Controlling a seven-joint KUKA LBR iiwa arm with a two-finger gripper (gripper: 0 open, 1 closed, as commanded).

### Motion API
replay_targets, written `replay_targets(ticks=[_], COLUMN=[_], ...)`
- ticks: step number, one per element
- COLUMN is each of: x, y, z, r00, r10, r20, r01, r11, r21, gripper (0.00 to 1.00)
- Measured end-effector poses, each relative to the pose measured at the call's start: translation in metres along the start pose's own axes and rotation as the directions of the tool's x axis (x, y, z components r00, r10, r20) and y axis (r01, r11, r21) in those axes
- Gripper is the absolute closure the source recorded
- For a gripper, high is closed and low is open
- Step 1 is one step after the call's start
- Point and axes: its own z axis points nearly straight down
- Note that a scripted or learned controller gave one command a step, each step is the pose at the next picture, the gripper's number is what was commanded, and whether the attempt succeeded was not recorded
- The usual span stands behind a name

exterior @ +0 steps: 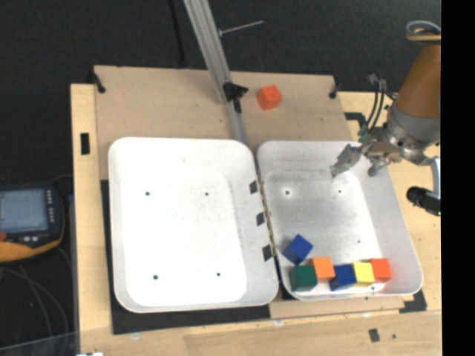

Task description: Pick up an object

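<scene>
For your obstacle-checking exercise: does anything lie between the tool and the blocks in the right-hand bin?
Nothing visible does. The tool hangs over the right bin's far end; bare white floor separates it from the blue block and the row of blocks along the near wall.

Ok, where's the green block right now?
The green block sits in the right bin, at its near edge, leftmost in the row, touching an orange block.

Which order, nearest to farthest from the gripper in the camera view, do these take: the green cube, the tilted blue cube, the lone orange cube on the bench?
From the gripper:
1. Tilted blue cube, mid right bin, just above the row.
2. Lone orange cube, outside the bins, on the bench behind them; nearly level with the blue one.
3. Green cube, left end of the row at the bin's near edge.
</scene>
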Motion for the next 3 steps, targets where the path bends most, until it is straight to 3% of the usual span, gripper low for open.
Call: replay_targets(ticks=[1, 2, 3], x=[0.023, 0.019, -0.001], y=[0.0, -0.038, -0.006], z=[-0.133, -0.029, -0.132], r00=[1.0, 1.0, 1.0], r10=[0.003, 0.009, 0.004], r20=[0.001, -0.002, 0.003], r01=[-0.003, -0.009, -0.004], r11=[1.0, 1.0, 1.0], r21=[-0.012, 0.007, -0.012], gripper=[0.0, 0.0, 0.0])
